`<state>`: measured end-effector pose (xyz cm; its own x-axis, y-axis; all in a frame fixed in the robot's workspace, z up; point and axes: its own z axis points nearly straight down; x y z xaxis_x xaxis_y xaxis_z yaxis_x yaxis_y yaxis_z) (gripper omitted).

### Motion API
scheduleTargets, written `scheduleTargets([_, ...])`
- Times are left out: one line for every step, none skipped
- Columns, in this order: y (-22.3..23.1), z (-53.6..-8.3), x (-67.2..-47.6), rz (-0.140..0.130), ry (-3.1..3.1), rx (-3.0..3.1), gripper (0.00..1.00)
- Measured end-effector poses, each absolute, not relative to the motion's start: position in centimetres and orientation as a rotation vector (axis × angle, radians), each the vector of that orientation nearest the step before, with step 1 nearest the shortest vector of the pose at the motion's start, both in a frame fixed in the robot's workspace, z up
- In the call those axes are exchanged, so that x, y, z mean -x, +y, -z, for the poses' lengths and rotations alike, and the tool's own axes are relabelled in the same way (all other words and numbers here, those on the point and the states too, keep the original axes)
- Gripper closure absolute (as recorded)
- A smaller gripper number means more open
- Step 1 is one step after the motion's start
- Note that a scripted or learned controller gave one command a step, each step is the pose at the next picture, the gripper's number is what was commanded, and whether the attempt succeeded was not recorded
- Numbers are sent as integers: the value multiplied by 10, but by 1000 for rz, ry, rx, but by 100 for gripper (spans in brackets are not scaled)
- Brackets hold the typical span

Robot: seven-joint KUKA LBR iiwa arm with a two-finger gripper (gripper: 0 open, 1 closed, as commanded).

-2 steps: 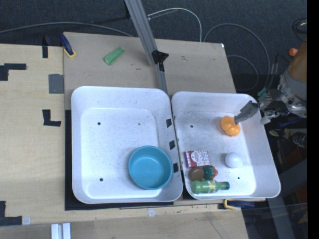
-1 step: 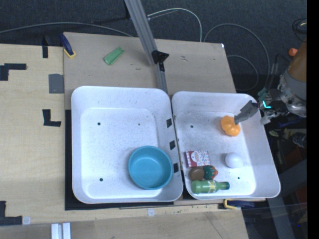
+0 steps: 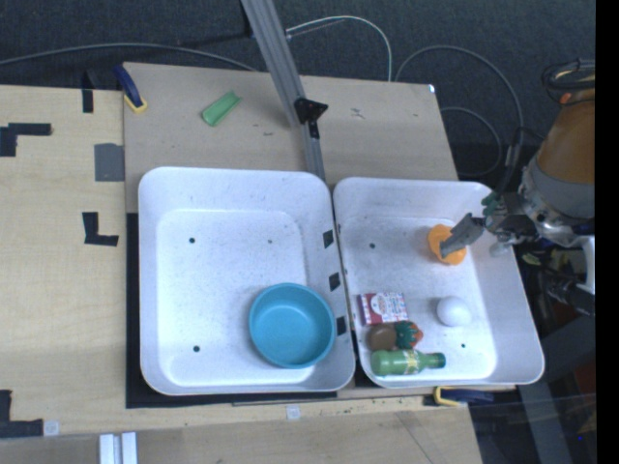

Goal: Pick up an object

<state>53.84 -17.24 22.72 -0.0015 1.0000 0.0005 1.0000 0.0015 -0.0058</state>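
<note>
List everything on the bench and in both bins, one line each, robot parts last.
bins: 2, white, side by side on bench
bowl: 1, blue, left bin, near right corner
orange object: 1, orange, right bin, beside the claw
ball: 1, white, right bin
carton: 1, red and white, right bin
bottle: 1, green, right bin, near edge
green block: 1, green, bench behind bins
arm: 1, grey with orange band, right
claw: 1, dark, by orange object
</note>
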Motion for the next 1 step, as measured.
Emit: scheduleTargets([-162,-171,-532,-6,-2218,2215,0])
